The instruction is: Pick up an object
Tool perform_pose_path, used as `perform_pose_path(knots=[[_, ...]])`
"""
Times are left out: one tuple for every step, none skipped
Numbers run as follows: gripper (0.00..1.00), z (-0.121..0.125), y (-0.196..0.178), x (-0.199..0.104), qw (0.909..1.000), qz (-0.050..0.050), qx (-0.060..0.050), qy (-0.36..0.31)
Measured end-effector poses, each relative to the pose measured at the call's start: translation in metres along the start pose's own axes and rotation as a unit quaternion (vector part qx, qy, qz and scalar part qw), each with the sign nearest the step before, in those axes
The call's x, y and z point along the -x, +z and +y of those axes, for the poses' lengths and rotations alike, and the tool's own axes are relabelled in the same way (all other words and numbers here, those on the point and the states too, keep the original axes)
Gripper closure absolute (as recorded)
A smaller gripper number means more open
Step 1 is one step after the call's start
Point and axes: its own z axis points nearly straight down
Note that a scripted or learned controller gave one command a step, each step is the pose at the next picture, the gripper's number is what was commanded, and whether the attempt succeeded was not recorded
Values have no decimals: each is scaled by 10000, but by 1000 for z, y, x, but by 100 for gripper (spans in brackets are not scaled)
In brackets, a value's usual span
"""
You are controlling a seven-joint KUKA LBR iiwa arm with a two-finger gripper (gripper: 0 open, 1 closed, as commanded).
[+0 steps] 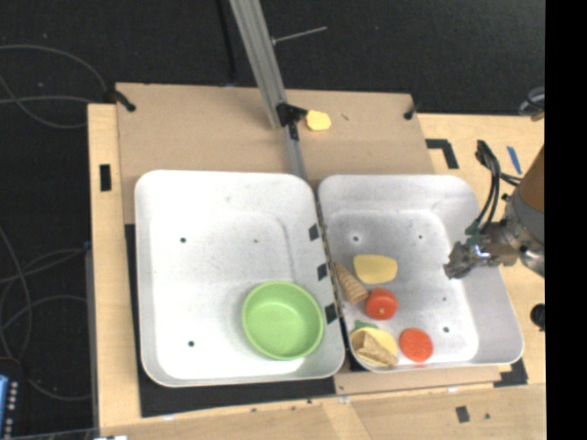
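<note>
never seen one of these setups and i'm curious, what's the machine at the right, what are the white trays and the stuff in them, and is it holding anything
One camera looks down at a slant on a bench. The machine at the right is a robot arm; its gripper hangs over the right bin, above the bin's right side. Nothing shows between its fingers, so it holds nothing that I can see.

The trays are two shallow white bins side by side. The left bin has a green bowl. The right bin has a pale yellow piece, two red balls, a tan cone and a yellowish wedge; these look like toy food. A small yellow thing lies on the bench behind the bins.
</note>
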Motion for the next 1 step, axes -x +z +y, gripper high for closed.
perform_pose_path(knots=[[100, -1, -44, 4, 10000, 0, -6, -4]])
